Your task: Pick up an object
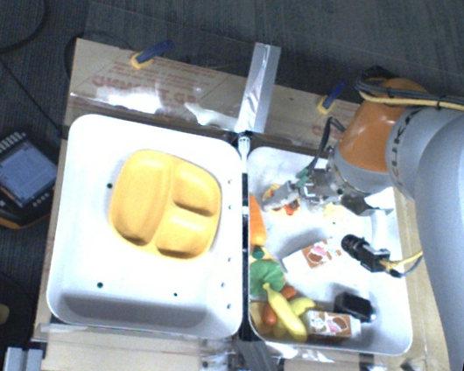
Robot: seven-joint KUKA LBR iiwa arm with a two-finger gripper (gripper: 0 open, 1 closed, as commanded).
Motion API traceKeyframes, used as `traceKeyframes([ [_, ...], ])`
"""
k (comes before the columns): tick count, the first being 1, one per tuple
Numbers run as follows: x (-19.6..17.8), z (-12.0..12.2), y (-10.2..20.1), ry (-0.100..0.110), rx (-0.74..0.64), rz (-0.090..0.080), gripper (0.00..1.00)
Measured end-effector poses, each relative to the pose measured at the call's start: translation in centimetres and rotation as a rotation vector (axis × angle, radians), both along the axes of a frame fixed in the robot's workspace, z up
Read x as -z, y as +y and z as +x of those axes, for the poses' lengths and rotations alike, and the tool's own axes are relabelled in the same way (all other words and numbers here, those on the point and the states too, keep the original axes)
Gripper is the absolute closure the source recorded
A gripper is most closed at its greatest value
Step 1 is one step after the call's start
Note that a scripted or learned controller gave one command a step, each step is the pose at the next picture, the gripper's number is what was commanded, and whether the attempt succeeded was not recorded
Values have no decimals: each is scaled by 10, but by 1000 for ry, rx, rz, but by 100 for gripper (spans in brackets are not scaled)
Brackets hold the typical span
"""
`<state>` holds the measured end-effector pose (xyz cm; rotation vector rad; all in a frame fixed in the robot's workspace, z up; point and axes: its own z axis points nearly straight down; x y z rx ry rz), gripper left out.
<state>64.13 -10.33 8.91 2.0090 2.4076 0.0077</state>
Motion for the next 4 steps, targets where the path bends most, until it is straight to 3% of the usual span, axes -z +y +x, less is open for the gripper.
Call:
traceKeyframes([
  [1, -61, 27, 5, 8, -224, -4, 0],
  [2, 1, 25, -5, 26, -428, 3, 0],
  [3, -9, 27, -4, 17, -430, 3, 100],
  [4, -93, 27, 64, 10, -194, 0, 100],
])
